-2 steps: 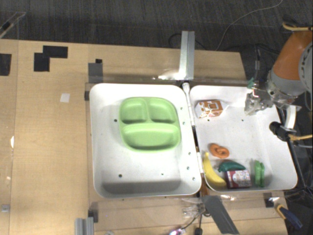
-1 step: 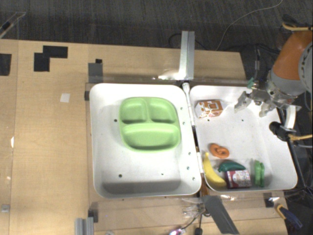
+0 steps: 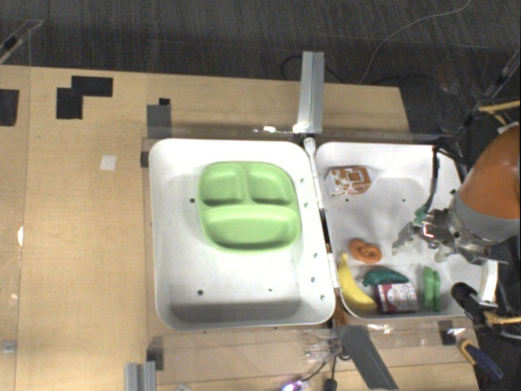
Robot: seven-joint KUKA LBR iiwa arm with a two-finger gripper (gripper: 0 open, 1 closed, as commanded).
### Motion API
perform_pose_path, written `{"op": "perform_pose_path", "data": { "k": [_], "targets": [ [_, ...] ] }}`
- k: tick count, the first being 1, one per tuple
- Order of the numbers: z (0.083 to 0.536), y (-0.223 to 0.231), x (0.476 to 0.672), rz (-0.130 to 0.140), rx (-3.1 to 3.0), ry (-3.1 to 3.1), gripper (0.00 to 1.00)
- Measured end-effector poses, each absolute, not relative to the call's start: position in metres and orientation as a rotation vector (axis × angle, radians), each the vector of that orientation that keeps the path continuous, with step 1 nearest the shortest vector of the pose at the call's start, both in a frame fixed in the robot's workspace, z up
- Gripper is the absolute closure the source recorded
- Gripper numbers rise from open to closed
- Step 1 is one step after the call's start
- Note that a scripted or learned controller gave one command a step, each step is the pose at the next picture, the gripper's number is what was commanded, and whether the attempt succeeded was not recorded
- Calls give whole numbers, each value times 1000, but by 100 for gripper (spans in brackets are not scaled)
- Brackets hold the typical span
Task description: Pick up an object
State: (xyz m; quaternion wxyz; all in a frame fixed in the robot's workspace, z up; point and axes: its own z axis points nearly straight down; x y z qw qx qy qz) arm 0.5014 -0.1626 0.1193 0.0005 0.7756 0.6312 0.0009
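Your pincer (image 3: 419,236) hangs over the right bin (image 3: 383,190), toward its right wall, with the orange-banded wrist just behind it at the view's right. You can't tell from this slanted view whether the pincer is open or closed; nothing shows between its tips.

The things you could pick all lie in the lower part of that bin, left of and nearer the camera than the pincer. Closest is the bottle (image 3: 403,293), lying on its side against the bin's near wall, its green cap (image 3: 431,289) pointing right, almost under the pincer. Its long axis runs left to right, so a grasp across that axis looks the likeliest fit. The banana (image 3: 354,287) lies at the near left corner, curving from top to bottom, touching or nearly touching the bottle's base. The small orange ring (image 3: 365,251) sits just above the banana, apart from the pincer. The brown-and-white packet (image 3: 349,181) rests well away toward the far left corner.

The bottle's dark red label and the packet's print are too small to read.

In the left bin (image 3: 171,243) lies a green divided tray (image 3: 248,204), far from the arm.
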Motion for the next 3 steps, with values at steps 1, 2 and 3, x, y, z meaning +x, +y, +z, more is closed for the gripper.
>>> {"op": "perform_pose_path", "data": {
  "k": [1,2,3],
  "targets": [
    [95,-198,488,3,2443,1973,0],
    [93,-197,489,6,2368,2058,0],
    [98,-201,488,3,2261,2177,0]
  ]
}}
